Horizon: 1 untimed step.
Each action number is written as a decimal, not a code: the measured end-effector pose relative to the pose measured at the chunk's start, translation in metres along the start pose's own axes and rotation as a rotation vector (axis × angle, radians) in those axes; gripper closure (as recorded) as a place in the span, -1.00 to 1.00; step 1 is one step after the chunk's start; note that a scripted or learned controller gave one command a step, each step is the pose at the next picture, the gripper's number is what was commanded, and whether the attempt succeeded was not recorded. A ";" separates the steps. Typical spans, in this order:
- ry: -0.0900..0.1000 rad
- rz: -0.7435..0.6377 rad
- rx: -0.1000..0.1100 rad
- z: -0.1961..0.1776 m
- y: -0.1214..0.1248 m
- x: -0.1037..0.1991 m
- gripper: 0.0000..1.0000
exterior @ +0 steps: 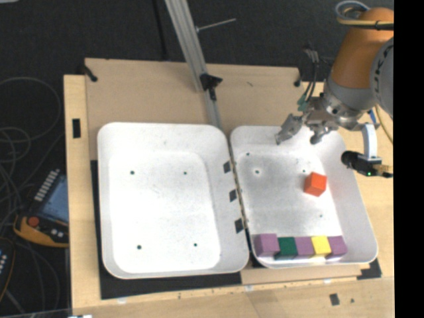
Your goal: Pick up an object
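An orange cube [315, 183] lies in the right bin [268, 177], towards its right side. Along that bin's near edge stands a row of blocks [301, 246]: purple, green, purple, yellow, purple. My gripper [302, 132] hangs over the bin's far edge, well above and behind the orange cube. Its two grey fingers [287, 130] are spread apart with nothing between them.
The left bin [165, 197] sits beside the right one on the wooden bench. A slanted metal pole [192, 52] rises from behind the bins' shared edge. Cables and a handheld pendant [40, 224] lie off the bench at left.
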<state>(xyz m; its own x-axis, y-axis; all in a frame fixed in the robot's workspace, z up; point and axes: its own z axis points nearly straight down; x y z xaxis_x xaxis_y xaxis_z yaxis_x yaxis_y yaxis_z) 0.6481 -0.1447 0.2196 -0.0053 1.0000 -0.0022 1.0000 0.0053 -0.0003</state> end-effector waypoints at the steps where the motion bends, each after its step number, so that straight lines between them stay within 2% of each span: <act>1: 0.000 -0.001 0.000 0.000 0.000 0.000 -1.00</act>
<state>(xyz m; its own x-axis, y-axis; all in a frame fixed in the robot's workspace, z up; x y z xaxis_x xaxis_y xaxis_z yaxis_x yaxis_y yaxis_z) 0.6481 -0.1446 0.2196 -0.0059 1.0000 -0.0022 1.0000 0.0059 -0.0004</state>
